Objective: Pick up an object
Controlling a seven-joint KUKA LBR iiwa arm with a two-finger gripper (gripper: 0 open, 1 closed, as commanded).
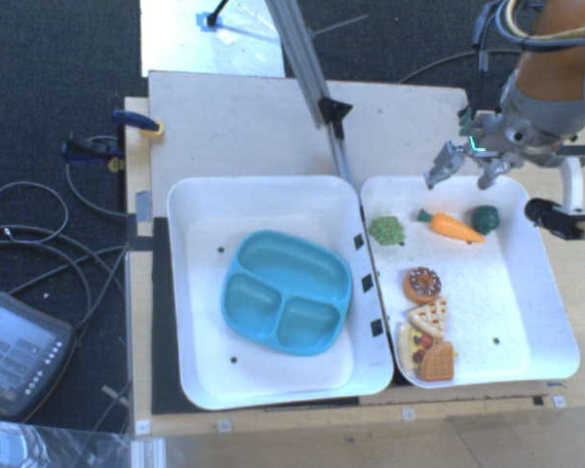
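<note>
Tool [466, 168] open above carrot [451, 226], broccoli [387, 229] near

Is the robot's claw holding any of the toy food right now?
No, nothing is held. The gripper hangs open above the far edge of the right bin, with the carrot lying apart below it.

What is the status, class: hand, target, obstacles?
Hand open, above right white bin. Orange toy carrot nearest, ungrasped. Dark green toy touching its tip.
</note>
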